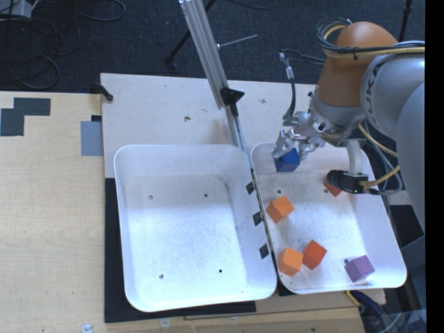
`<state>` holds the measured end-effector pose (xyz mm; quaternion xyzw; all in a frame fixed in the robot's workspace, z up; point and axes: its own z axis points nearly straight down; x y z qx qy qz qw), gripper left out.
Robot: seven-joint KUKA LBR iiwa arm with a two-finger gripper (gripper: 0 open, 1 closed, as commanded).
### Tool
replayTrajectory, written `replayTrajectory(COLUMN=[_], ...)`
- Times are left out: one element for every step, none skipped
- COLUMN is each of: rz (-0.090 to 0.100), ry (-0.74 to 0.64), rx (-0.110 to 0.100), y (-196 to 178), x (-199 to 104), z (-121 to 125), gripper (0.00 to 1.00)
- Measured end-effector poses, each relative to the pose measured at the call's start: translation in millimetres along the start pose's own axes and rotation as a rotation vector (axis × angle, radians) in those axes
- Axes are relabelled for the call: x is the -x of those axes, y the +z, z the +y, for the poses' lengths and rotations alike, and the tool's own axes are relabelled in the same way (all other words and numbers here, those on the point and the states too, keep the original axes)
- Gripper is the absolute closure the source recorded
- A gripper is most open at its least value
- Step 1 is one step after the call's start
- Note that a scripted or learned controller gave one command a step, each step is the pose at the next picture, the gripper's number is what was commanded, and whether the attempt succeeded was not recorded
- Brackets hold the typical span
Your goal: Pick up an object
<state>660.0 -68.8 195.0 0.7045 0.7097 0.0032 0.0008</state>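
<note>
Nearest the camera, along the front edge of the right-hand shallow white plastic bin (388, 245), lie a small purple block (359, 268), a red-orange cube (314, 253) and a lighter orange cube (291, 261) touching it, with another orange cube (279, 209) a little further back near the wall shared with the left-hand white bin (125, 186).

None of those is the one I have. My two-finger gripper (291, 150) is at the back of the right bin, and a small blue cube (286, 160) sits just under its fingertips, seemingly pinched between them. It looks to be lifted a touch off the bin floor, though from this slant I can't be sure it isn't just resting near the back wall. I judge the grasp made and the lift as the step in hand.

What the next move calls for, I think, is a straight rise, keeping the squeeze steady, so the cube clears the rim without brushing the slanted aluminium rail (208, 54) that crosses just to the side of my wrist.

The blue cube itself is plain and matte, hard-edged, tilted so one corner points downward. It looks like painted wood or foam, light and easy to hold if the fingers are on flat faces; gripped across a corner it could twist out. A reddish piece (333, 188) lies partly hidden behind my cabling.
</note>
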Motion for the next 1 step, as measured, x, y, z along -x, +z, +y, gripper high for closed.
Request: replayTrajectory(rz=[-0.001], ry=[0.001], rx=[-0.007], y=[5.6], x=[-70.5], z=[6.9], gripper=[1.00])
